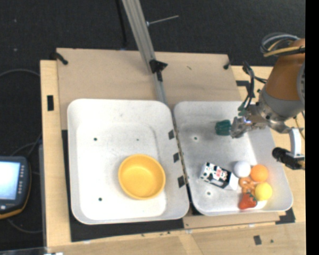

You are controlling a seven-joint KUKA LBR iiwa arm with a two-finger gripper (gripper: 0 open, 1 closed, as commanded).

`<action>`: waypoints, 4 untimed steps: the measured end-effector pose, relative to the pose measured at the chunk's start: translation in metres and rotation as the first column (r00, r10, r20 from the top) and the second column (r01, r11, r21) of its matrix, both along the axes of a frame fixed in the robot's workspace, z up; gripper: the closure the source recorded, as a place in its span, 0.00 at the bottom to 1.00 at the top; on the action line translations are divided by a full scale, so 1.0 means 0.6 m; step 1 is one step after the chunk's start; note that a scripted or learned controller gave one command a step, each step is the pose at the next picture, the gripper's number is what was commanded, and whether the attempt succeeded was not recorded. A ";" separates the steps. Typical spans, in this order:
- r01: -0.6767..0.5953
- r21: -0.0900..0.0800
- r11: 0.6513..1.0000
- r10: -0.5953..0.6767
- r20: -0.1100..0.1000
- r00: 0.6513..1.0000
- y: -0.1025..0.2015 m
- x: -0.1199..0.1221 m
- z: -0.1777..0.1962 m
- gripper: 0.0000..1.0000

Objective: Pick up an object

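My gripper (237, 127) hangs over the right bin (202, 116), in its upper right part, at the end of the grey arm with the orange band. A small dark green object (222, 127) lies just left of the gripper, touching or nearly touching it. Toward the bin's lower right lie a black and white box (215, 175), a white ball (242, 169), an orange ball (259, 172), a yellow ball (263, 191) and a red piece (247, 201).
The left bin (95, 121) holds a yellow bowl (142, 176). A slanted metal pole (141, 33) rises behind the bins. A small screen (5, 182) sits at the far left off the bench.
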State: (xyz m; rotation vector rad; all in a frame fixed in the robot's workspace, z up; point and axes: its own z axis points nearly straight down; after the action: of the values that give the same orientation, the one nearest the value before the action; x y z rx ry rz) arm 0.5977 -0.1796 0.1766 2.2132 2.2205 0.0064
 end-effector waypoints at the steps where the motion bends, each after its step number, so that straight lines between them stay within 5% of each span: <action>1: 0.000 0.001 1.000 0.000 -0.003 1.000 -0.002 0.002 0.048 1.00; 4: -0.004 0.004 1.000 0.004 -0.007 1.000 0.251 -0.053 0.068 1.00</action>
State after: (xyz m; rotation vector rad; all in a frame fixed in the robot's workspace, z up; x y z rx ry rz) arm 0.5661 -0.0289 0.2174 2.2139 2.2303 0.0030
